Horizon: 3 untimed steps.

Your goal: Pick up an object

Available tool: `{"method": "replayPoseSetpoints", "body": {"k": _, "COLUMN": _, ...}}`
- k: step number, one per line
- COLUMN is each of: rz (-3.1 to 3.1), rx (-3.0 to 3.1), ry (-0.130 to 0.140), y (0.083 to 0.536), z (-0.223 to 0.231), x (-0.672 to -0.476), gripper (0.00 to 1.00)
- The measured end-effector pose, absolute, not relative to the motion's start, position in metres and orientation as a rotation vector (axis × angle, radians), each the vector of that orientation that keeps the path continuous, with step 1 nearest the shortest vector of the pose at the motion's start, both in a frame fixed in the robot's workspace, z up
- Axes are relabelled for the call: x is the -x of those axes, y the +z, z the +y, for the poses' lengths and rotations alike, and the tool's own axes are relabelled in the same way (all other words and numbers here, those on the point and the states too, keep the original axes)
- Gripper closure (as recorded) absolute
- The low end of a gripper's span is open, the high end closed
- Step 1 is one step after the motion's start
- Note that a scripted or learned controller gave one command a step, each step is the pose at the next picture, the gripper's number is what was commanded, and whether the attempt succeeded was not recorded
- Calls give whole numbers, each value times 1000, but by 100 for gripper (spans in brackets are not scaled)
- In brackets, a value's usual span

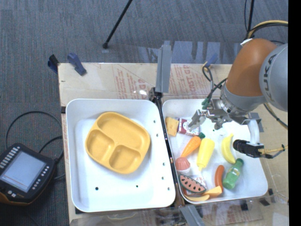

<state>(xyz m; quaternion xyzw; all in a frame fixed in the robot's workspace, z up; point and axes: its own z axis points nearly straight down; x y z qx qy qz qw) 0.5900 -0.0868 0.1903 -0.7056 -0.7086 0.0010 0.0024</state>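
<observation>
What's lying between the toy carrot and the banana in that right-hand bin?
In the camera view, a yellow mustard bottle lies between the carrot and the banana, standing roughly lengthwise alongside both.

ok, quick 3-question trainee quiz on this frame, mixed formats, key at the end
1. True or false: the yellow divided tray lies in the same bin as the toy food.
2. Which item lies directly beside the carrot? A) yellow bottle B) green bottle C) watermelon slice
3. Fill in: the end effector hovers over the ___ bin.

Key
1. False: the tray sits alone in the left bin.
2. A.
3. Right: it is above the right bin, near the cheese wedge.
</observation>
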Motion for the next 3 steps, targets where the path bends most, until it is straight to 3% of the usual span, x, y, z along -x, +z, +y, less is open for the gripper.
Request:
{"method": "replayPoseSetpoints", "body": {"k": 1, "rz": -2169, "rx": 2253, "ry": 15, "y": 92, "z": -127, "x": -574, "gripper": 0}}
{"method": "replayPoseSetpoints", "body": {"k": 2, "rz": -2164, "rx": 2267, "ry": 2, "y": 107, "z": -130, "x": -577, "gripper": 100}}
{"method": "replayPoseSetpoints", "body": {"k": 3, "rz": -2296, "rx": 2157, "ry": -11, "y": 222, "z": -113, "x": -623, "gripper": 100}}
